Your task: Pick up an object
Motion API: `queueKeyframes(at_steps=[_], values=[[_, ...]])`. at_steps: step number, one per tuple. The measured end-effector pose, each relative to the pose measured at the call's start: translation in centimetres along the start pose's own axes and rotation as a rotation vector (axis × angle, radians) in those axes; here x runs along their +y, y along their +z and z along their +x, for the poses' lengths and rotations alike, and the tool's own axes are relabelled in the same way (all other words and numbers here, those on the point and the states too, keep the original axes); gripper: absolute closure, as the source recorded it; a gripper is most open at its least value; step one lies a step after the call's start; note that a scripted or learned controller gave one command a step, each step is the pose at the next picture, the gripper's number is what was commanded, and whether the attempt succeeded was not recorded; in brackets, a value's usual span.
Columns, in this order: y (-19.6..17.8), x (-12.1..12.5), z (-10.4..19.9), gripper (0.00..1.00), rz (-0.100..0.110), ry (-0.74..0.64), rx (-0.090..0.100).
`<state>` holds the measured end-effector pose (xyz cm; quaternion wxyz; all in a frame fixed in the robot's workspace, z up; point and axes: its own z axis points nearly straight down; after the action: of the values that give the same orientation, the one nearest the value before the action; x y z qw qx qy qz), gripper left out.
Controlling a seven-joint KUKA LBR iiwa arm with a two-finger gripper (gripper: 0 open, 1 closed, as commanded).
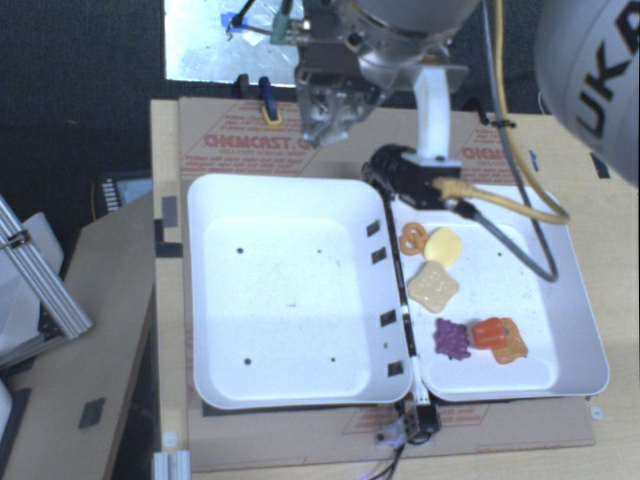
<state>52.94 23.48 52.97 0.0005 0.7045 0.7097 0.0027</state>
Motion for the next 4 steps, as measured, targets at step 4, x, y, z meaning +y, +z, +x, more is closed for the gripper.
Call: queueKeyframes(at_steps=[4], values=[[-0.6, -4.6, -9.5, 1.0, 0.005, 0.013, -0.003]])
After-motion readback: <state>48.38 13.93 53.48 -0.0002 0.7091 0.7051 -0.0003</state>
